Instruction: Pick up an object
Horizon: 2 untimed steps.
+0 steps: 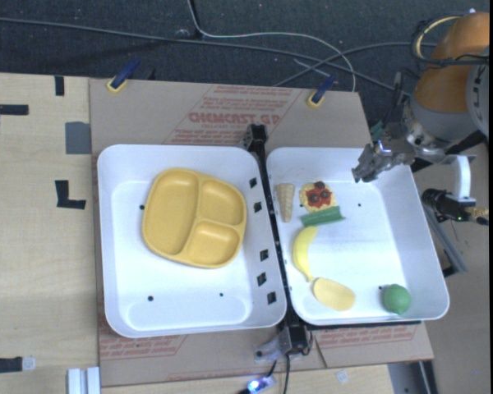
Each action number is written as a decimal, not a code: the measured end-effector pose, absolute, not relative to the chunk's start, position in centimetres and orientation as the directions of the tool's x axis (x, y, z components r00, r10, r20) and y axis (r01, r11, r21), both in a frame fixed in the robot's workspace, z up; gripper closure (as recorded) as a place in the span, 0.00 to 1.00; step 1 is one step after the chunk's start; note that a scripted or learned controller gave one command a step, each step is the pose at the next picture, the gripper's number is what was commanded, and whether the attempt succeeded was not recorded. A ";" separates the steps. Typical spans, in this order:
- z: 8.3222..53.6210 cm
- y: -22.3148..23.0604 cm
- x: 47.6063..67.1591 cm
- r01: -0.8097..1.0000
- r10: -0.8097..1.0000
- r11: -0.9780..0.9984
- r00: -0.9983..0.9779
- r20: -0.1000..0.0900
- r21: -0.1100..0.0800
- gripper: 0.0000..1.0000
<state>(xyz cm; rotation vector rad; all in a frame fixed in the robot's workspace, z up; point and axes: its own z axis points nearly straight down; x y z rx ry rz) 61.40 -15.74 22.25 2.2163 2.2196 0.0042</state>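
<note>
Yellow plate [194, 217] left bin [115, 245]; banana [303, 251], perhaps lime [396, 299], right.

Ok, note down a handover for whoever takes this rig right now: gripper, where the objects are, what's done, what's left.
Gripper: over the right bin's far right corner, above the rim, holding nothing that shows; finger state unclear.
Right bin: banana, yellow chip-shaped piece, green ball, cone, small red-topped piece with a green strip beside it.
Left bin: yellow divided plate.
Done: nothing picked yet.
Left: descend on one object, grasp, lift.
</note>
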 end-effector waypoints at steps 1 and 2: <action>23.5 -15.7 61.5 1.000 1.000 0.001 -0.001 0.000 0.001 1.00; 24.3 -10.5 60.8 1.000 1.000 0.006 -0.006 0.002 0.000 1.00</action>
